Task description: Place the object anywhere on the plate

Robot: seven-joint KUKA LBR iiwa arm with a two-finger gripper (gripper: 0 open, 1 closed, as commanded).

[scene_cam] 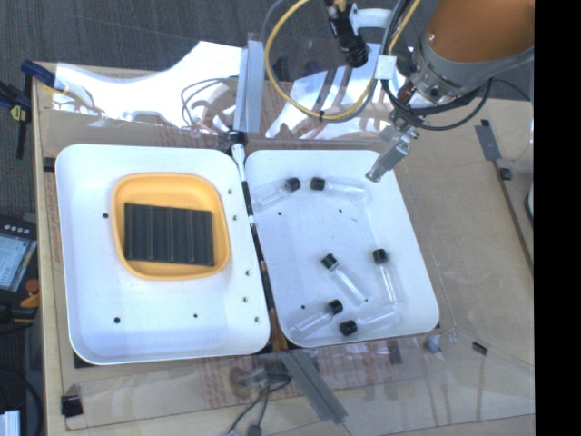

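- Bench (472, 243) bearing two shallow white bins side by side, the left bin (82, 271) and the right bin (309, 234), their inner edges almost touching.
- A yellow plate (168, 189) lies in the left bin, towards its upper middle; a dark ribbed panel (172, 234) covers the middle of the plate.
- Six clear tubes with black caps lie scattered in the right bin, none of them on the plate.
- Two tubes sit near the bin's top edge: one (277, 190) at the upper left, one (331, 185) just beside it to the right.
- One tube (342, 277) lies near the bin's middle, tilted; another (385, 271) lies upright-looking along the right side.
- Two more rest near the bottom edge: one (320, 315) slanted, one (368, 322) beside it at the lower right.
- The arm (477, 16) reaches in from the upper right, its orange band showing above the wrist.
- The gripper (388, 162) hangs over the right bin's upper right corner, apart from every tube; nothing sits between its fingers, and whether they are parted or together I cannot tell.
- Cables (300, 53) loop above the bins.
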